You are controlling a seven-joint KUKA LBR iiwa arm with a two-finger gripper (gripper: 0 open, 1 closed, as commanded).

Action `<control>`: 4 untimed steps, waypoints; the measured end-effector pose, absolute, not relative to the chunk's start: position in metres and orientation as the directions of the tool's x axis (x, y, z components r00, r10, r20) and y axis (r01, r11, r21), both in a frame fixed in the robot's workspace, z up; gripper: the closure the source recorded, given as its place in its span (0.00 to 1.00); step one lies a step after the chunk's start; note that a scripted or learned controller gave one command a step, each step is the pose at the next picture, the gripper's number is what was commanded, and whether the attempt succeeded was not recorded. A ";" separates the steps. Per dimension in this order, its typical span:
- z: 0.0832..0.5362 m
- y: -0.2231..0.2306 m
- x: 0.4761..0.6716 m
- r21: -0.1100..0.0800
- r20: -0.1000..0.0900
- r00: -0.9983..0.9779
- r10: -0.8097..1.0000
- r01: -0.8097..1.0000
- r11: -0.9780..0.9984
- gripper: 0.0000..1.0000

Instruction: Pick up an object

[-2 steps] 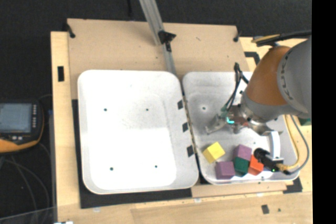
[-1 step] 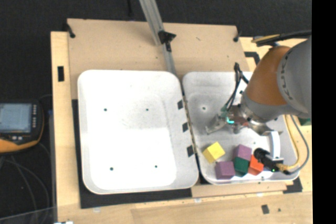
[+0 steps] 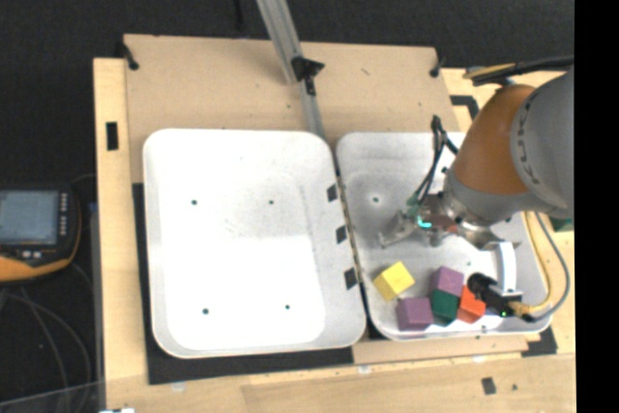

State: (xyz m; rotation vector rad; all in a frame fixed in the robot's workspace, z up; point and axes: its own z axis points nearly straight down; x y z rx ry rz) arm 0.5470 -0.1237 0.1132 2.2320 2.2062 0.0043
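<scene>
Jaws (image 3: 398,232) low above a small yellow block (image 3: 395,280), square-faced, tilted.

Even, moderately bright light is cast from above; the left bin (image 3: 242,237), well left of the gripper (image 3: 398,229), is nearly washed out; soft shadow is seen beneath the gripper; overall focus is slightly soft.

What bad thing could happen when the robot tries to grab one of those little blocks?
The purple, green and orange blocks sit crowded by the right bin's wall, so the pincer might bump neighbours or slip off. The yellow block lies apart, yet could skid if nudged.
</scene>
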 end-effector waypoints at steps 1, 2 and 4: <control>0.113 -0.124 0.547 0.004 0.000 0.012 1.000 1.000 -0.012 0.00; 0.098 -0.098 0.525 0.008 -0.006 0.006 1.000 1.000 -0.006 0.00; 0.197 0.028 0.619 0.006 0.002 -0.010 1.000 1.000 0.010 0.00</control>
